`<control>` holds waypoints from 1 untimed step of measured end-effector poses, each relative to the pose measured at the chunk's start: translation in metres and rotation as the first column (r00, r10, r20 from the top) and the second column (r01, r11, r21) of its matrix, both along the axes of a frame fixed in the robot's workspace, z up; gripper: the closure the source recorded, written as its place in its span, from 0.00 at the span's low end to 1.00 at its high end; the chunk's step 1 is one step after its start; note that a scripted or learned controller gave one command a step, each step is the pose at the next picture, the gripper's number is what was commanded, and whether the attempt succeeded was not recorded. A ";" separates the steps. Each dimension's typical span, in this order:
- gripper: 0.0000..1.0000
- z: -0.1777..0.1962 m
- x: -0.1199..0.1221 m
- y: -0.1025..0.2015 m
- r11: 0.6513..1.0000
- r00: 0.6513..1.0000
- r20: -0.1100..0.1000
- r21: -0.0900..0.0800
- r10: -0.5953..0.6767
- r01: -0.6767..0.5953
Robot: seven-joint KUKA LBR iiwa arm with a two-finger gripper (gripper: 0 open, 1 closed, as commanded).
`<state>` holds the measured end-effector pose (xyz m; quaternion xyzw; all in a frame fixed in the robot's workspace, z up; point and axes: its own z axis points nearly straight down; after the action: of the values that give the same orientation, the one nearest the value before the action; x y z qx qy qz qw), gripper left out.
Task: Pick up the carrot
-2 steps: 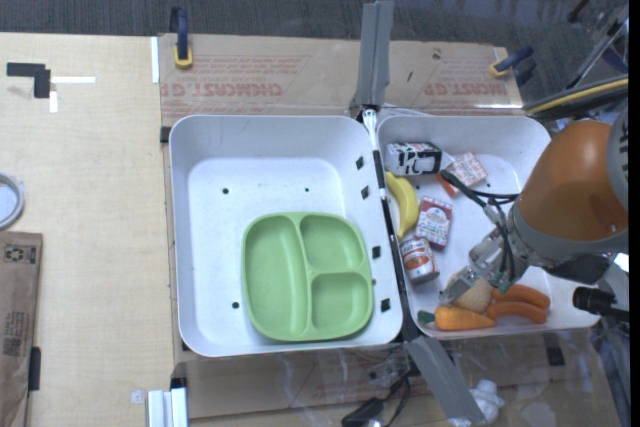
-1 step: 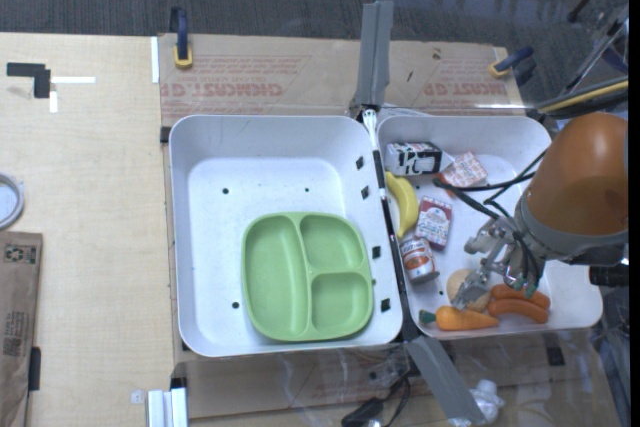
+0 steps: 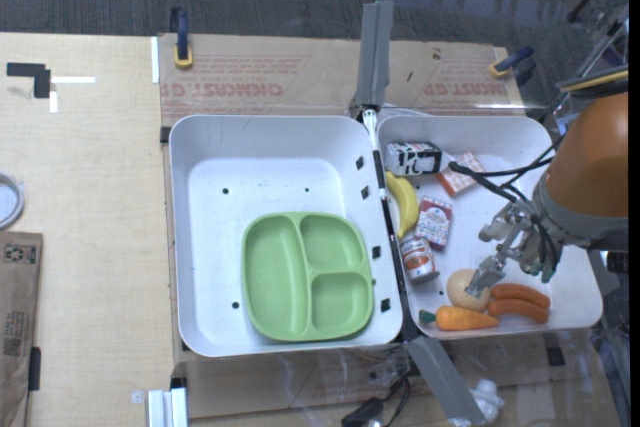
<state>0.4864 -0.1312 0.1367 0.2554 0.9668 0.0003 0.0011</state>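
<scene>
Two shallow white plastic bins are seen side by side on the bench. The left white bin point(image 3: 200, 215) lies well to the left of the gripper and bears a smooth pale green divided plate point(image 3: 307, 275) with three compartments and rounded corners. The right white bin point(image 3: 570, 310) surrounds the gripper and holds a scatter of small items.

The grey arm with its orange band point(image 3: 598, 160) is seen at the right edge, above and to the right of the gripper. The metal two-finger gripper point(image 3: 487, 277) is lowered into the right bin, its tips over a round beige bun-like item point(image 3: 462, 289). Whether the fingers are spread or closed cannot be told, and nothing is seen between them.

A glossy reddish sausage-shaped item point(image 3: 520, 301) lies just to the right of and below the gripper. The smooth orange tapered carrot point(image 3: 466, 319) is found below the gripper, near the bin's front wall, beside the bun. Its long axis runs roughly left to right; which end is the tip cannot be told.

A curved yellow banana point(image 3: 404, 202) is seen up and to the left of the gripper, with a small red-and-white can point(image 3: 418, 259) left of it and a black-and-white carton point(image 3: 414, 158) farther up.
</scene>
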 end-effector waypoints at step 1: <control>0.00 -0.040 -0.002 0.036 0.997 0.997 0.022 -0.009 0.079 -0.078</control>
<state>0.4843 -0.0953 0.0969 0.2172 0.9761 -0.0009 0.0128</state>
